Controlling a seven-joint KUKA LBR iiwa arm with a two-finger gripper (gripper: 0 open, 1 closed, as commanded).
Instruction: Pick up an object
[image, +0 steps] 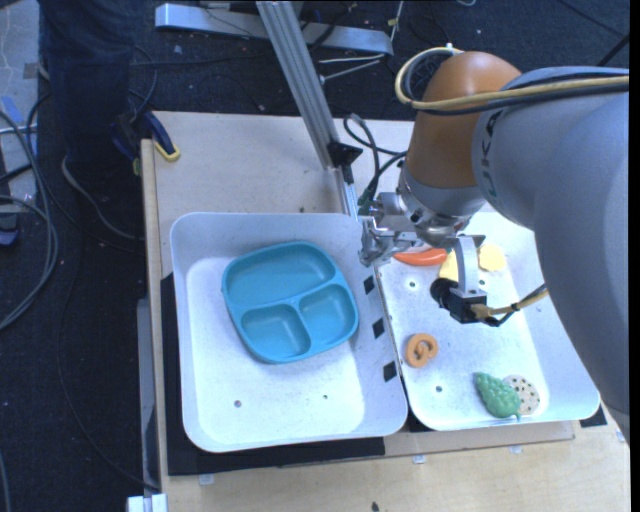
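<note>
My gripper hangs at the far end of the ridge between the two white bins. Just to its right, an orange-red carrot-shaped piece lies in the right bin, partly covered by the wrist. A yellow piece sits beside it, half hidden behind the arm. Nearer the front lie a small orange pretzel, a green leafy lump and a speckled cookie touching it. Nothing is visibly held.
The left bin holds a blue three-compartment plate lying flat. A slanted metal rail runs down from the back towards the gripper. The large grey arm covers the right bin's far right side.
</note>
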